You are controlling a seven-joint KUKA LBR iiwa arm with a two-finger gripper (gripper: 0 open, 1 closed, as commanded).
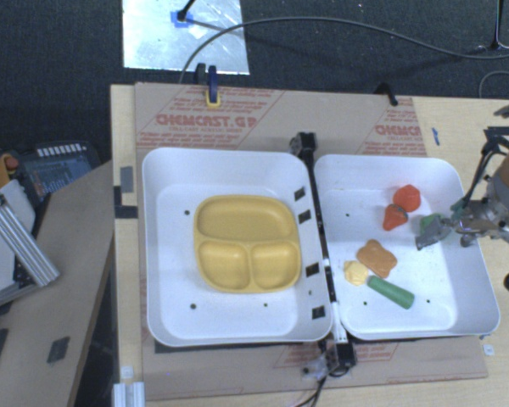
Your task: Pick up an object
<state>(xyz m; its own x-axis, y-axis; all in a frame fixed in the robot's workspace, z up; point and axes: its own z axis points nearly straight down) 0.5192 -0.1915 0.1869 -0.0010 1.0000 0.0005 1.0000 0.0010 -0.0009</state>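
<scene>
We see the gripper (431, 230) low in the right bin (467, 312), nr the red toys (400, 207). Can't tell its finger state; nothing visibly held, so pick not yet done

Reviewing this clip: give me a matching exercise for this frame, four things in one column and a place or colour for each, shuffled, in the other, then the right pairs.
Things:
1. yellow divided tray
2. green cylinder
3. red-orange toy piece
4. gripper

Places or colours:
A. over the right bin's right side, beside the red-orange piece
B. alone in the left bin
C. upper part of the right bin
D. lowest of the items in the right bin, lying at a slant

Pairs: 1-B, 2-D, 3-C, 4-A
</scene>
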